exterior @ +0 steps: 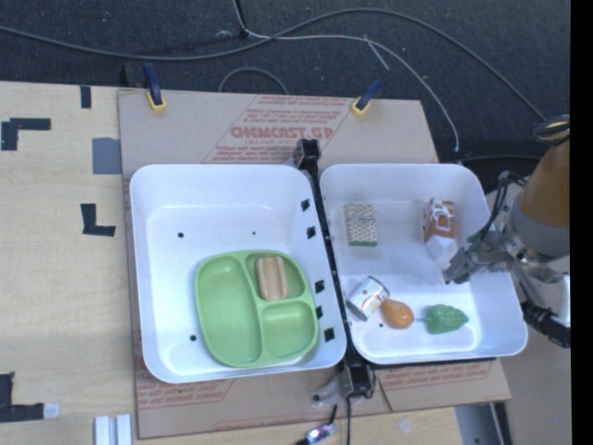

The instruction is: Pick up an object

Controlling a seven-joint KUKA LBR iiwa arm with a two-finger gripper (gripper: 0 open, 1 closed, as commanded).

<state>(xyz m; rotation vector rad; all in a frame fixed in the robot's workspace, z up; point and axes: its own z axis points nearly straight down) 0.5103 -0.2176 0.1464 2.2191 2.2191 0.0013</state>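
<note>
Gripper (460,271): at the right side of the right bin (496,341), low over the bin floor, on the grey arm (547,202) with its orange band, which enters from the right. Whether it is open or closed cannot be told; nothing is seen in its grasp.

Carton (439,221): brown and white, just beyond the gripper toward the back of the bin, near it, contact unclear.

Green lump (446,319): just in front of the gripper, toward the near wall, apart from it.

Orange (397,314): left of the green lump, nearer the camera than the gripper, apart from it.

Can (368,297): white with red marking, tilted, left of the gripper, touching or just beside the orange.

Box (360,224): small, greenish pattern, lying flat, left of the gripper and further back, well apart.

Left bin (167,221): well left of the gripper, across the divider.

Tray (232,327): green, three compartments, in the front half of the left bin.

Bun (271,277): tan, in the tray's upper right compartment.

Board (278,128): brown, printed in red, under both bins, held by two blue clamps (153,89) at its far edge.
</note>
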